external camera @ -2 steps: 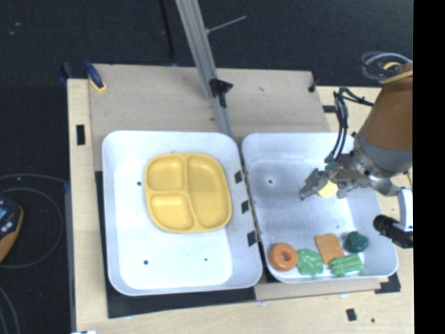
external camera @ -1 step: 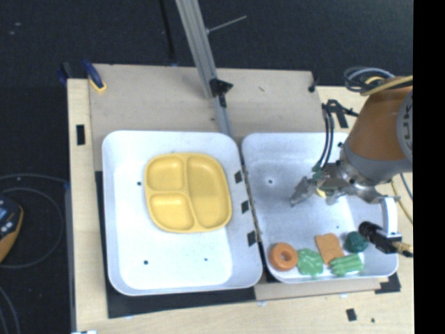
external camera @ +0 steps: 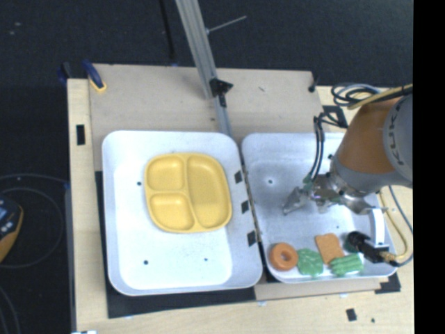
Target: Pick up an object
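Note:
My gripper (external camera: 297, 200) hangs over the middle of the right bin (external camera: 278, 160), its metal fingers spread apart and nothing between them. Along that bin's near edge lie an orange ring (external camera: 283, 256), a green lumpy piece (external camera: 310, 263), a tan-orange block (external camera: 327, 245) and a green ridged piece (external camera: 346, 264). All of them sit below and to the right of the fingers, apart from them. The arm covers the bin's right side.
A yellow three-compartment plate (external camera: 188, 191) lies in the left bin (external camera: 125, 256). A slanted metal pole (external camera: 198, 44) rises behind the bins. The bins' shared wall (external camera: 249, 207) runs between them.

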